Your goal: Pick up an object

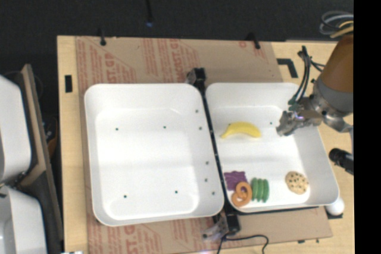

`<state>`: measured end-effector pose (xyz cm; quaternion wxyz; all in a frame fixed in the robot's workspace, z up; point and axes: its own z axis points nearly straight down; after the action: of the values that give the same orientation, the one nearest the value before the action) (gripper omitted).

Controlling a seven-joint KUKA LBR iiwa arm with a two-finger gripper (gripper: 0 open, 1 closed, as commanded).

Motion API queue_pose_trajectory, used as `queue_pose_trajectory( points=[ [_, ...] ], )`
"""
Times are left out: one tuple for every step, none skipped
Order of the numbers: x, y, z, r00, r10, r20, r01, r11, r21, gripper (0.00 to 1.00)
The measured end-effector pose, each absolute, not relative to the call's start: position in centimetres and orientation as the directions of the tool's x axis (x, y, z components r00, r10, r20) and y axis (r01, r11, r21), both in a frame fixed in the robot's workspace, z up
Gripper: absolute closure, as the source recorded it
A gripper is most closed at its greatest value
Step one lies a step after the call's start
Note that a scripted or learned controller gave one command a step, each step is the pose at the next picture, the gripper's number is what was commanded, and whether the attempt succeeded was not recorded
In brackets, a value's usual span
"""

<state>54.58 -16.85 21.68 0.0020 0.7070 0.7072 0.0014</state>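
Arm (336, 77) reaching from right, tool (290, 123) seemingly low over right bin (309, 196), near banana (241, 131)

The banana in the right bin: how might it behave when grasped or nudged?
The banana looks like smooth, rigid toy plastic, so probably light and a bit slippery. Its curved shape, lying flat on the bin floor, suggests it may pivot or slide rather than roll.

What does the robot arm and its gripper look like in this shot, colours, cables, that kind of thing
The arm enters from the right: a grey body with a broad orange band above the wrist. Dark cables, some greenish, loop along its left side down toward the wrist. The gripper is a small metallic grey assembly with darker parts; its details are too blurred to make out.
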Motion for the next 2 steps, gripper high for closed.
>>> queue_pose_trajectory(
  points=[
    [54.6, -16.9, 24.0, 0.0, 1.0, -0.001, 1.0, 0.0, 0.003, 1.0],
    [54.6, -12.0, 23.1, -0.003, 1.0, 0.001, 1.0, 0.003, 0.001, 1.0]
  ],
)
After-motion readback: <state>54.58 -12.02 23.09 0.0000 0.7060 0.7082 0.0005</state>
